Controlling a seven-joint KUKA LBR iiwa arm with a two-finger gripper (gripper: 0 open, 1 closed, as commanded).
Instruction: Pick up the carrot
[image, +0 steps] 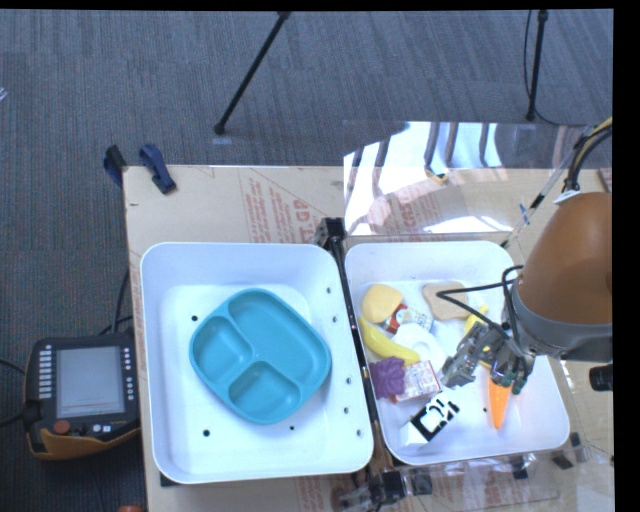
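The carrot (498, 405) top is covered by the gripper (488, 362). Finger position is unresolvable. The arm (570, 275) is cropped at 3 o'clock.

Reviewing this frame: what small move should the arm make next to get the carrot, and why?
Probably a short shift right and down. The hand sits just above the carrot's upper end in the right bin, and most of the carrot lies beyond it, so centering over its body seems needed before closing.

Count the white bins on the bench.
2. The left bin holds a blue plate; the right bin holds the carrot and other items.
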